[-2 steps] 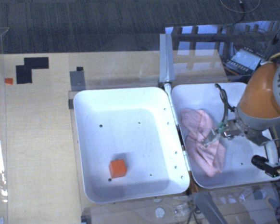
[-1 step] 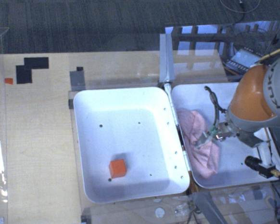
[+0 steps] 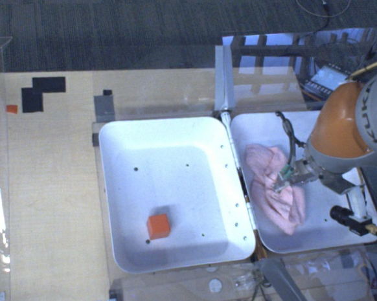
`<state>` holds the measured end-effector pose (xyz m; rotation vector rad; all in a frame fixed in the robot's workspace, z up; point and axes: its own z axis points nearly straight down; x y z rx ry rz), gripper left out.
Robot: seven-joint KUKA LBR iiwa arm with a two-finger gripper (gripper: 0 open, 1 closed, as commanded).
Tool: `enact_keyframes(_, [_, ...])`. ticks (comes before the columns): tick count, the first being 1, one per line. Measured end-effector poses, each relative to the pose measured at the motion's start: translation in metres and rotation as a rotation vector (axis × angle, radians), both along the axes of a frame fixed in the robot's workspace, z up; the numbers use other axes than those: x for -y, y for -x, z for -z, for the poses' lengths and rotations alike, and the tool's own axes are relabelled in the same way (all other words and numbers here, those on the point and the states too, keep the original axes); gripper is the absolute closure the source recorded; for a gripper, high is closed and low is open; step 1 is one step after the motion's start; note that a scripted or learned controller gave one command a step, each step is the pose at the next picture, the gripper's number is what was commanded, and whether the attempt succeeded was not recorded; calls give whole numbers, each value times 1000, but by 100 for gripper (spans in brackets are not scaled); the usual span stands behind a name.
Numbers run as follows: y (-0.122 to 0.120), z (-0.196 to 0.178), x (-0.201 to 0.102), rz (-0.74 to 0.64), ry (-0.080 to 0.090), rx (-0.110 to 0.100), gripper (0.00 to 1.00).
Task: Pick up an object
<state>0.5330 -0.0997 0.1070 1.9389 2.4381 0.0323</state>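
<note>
A crumpled pink cloth (image 3: 274,186) lies in the right bin (image 3: 318,234), toward its left side. My gripper (image 3: 285,176) is down at the cloth's right edge, touching its folds near the middle. The arm's orange band and grey wrist sit just right of it and cover part of the bin. A small orange cube (image 3: 159,226) rests on the floor of the left bin (image 3: 174,135), near its front left.
A metal divider rail (image 3: 239,175) runs between the two bins. A black cable (image 3: 285,129) loops above the gripper. Black and orange markers (image 3: 38,93) lie on the wooden bench at far left. Equipment and wiring (image 3: 329,80) stand behind the right bin.
</note>
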Motion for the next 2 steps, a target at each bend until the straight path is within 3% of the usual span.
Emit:
enact_keyframes(1, [-76,-80,-40,-160,4,-23,100])
enact_keyframes(2, [-137,-156,-52,-180,5,-23,100])
